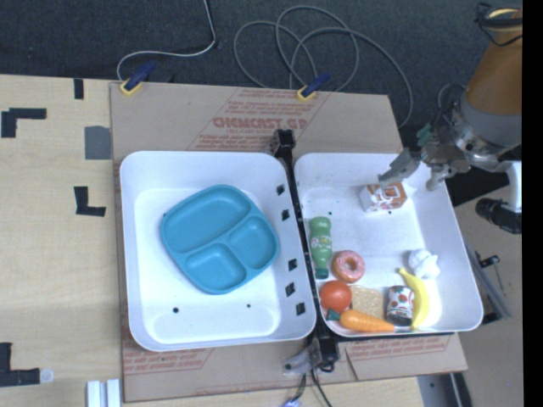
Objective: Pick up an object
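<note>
My gripper [413,176] hangs over the far part of the right bin [441,227], fingers spread open, with nothing between them. Just beside its left finger [394,170] a small white and orange carton [384,197] lies on the bin floor. Further forward in the same bin lie a green bottle [320,244], a pink donut [348,266], a red tomato [336,296], a carrot [366,320], a tan cracker [367,298], a small can [399,305], a banana [418,295] and a white crumpled object [423,263].
The left bin [144,312] holds a blue divided plate [221,237]. A black divider [290,219] runs between the bins. Both stand on a cardboard sheet [254,117], with grey cables [297,41] looping behind it.
</note>
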Robot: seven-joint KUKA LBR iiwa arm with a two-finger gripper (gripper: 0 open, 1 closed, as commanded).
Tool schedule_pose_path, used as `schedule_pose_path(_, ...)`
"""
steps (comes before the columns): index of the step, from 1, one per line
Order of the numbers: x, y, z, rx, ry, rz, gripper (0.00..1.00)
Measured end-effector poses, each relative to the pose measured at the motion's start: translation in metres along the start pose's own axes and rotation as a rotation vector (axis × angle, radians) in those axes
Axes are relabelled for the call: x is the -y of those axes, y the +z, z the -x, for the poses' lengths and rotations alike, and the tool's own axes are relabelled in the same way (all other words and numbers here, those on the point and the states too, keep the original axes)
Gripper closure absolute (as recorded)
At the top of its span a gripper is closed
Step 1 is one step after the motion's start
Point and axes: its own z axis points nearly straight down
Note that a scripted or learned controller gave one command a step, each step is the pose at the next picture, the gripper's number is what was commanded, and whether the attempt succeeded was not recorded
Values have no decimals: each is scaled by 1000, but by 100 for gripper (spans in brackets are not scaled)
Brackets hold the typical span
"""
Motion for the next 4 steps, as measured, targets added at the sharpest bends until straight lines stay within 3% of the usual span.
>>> schedule_pose_path(1,2,103,-28,-1,0,-3,0)
schedule_pose_path(2,-10,133,21,1,1,-1,0)
schedule_pose_path(3,-69,178,49,-10,8,-47,0)
schedule_pose_path(4,-75,177,59,-32,0,-58,0)
